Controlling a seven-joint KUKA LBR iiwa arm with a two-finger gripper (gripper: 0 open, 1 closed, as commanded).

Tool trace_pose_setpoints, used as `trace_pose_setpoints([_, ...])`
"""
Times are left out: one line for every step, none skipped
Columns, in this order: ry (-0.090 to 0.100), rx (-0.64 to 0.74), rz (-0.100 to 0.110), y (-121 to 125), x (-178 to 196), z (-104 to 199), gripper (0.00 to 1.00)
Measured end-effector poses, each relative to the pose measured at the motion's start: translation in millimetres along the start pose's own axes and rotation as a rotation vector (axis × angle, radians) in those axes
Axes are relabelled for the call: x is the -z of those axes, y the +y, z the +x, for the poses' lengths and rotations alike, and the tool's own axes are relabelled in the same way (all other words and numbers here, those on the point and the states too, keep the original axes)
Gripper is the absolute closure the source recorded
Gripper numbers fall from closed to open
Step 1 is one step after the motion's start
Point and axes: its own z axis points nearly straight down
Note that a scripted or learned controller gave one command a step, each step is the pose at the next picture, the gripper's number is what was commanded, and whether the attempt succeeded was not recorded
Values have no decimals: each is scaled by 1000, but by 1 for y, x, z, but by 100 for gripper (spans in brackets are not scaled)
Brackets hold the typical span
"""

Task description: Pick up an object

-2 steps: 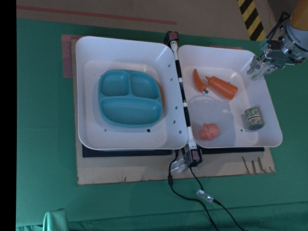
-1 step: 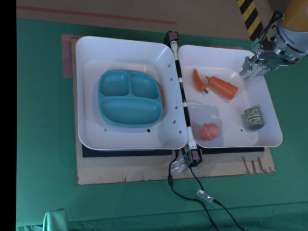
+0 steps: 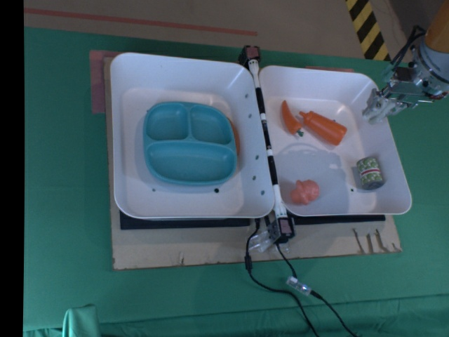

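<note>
The metal 2-finger gripper (image 3: pixel 382 108) hovers over the far right rim of the right shallow white plastic bin (image 3: pixel 393 161); whether it is parted or closed I cannot tell, and nothing shows in it. The nearest candidate, a glossy orange plastic squeeze bottle (image 3: pixel 324 127), lies on its side to the gripper's left in that bin, its long axis slanting, touching a smooth tapered orange carrot toy (image 3: pixel 289 118). A small patterned green cylinder (image 3: pixel 369 173) and a lumpy pink soft toy (image 3: pixel 305 192) lie nearer the front, while the left bin (image 3: pixel 126 181) holds a teal 3-compartment plastic plate (image 3: pixel 189 143).
</note>
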Motion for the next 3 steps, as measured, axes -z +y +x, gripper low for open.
trace_pose_setpoints([-1, 1, -2, 70, 34, 4, 100])
trace_pose_setpoints([-1, 2, -2, 111, 28, 1, 100])
trace_pose_setpoints([-1, 2, -3, 132, 41, 1, 100])
